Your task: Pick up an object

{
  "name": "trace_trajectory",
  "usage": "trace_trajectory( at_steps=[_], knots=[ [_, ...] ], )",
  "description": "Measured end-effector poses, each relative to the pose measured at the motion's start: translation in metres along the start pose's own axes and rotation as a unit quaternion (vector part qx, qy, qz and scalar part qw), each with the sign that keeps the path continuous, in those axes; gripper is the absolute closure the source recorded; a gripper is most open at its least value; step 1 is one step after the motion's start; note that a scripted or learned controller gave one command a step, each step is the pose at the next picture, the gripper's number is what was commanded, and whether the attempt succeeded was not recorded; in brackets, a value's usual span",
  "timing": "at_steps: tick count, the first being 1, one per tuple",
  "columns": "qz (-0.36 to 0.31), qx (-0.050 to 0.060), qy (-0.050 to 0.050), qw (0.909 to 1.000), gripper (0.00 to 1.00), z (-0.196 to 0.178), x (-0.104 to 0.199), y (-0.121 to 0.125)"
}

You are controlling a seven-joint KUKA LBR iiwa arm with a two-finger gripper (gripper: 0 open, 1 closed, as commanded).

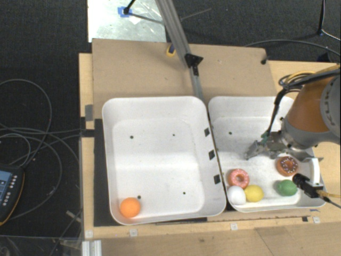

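Pink doughnut (238,177) and its neighbours, near edge of the right bin (234,113), with the gripper (259,148) above bare floor.
Gripper grasps nothing; finger spread cannot be told. Judged best: descend squarely over one isolated piece, since white ball (236,195) and yellow ball (254,193) touch.

Grey pole (176,31), black cables (26,127), perhaps a pendant (9,188).
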State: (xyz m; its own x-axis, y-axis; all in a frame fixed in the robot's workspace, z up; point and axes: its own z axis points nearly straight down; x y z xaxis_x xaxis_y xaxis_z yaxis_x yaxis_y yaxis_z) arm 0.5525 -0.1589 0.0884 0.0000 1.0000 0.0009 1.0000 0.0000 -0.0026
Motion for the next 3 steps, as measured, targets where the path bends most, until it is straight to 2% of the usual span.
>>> trace_trajectory(
  at_steps=[1,3],
  knots=[
    [0.000,-0.003,-0.001,1.0000,1.00,-0.013,-0.001,0.002],
    [-0.003,-0.006,-0.002,1.0000,1.00,-0.127,0.006,0.008]
  ],
)
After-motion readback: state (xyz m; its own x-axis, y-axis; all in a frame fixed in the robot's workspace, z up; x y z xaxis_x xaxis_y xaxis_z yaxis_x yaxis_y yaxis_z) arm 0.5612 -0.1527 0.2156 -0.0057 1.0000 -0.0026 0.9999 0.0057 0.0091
